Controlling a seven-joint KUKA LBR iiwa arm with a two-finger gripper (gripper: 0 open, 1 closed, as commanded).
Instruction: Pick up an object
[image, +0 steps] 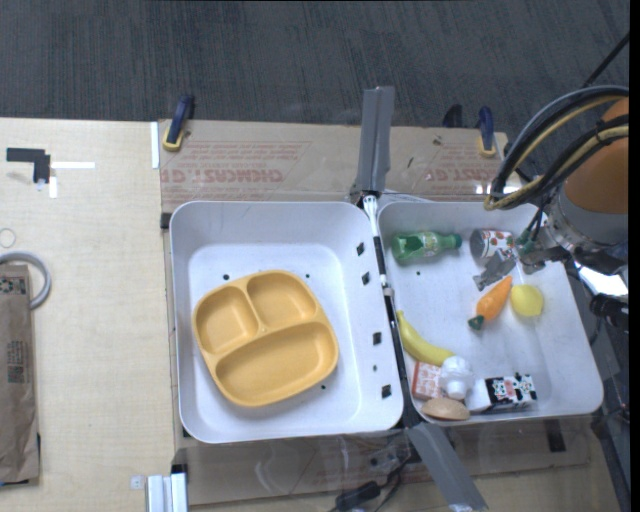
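fingers (497, 268), state unclear, hover above right bin (585, 350) holding carrot (492, 300), lemon (527, 301), banana (421, 342).

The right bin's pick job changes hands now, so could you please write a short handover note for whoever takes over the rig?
Gripper: low in the upper part of the right bin, just above the toy carrot; no object is visibly between its fingers.
Right bin: green bottle at the top left, yellow lemon beside the carrot, banana along the left wall, small carton and a few small items at the bottom.
Left bin: yellow divided plate.
Done: nothing lifted yet.
Left: close on one object, probably the carrot, and raise it.
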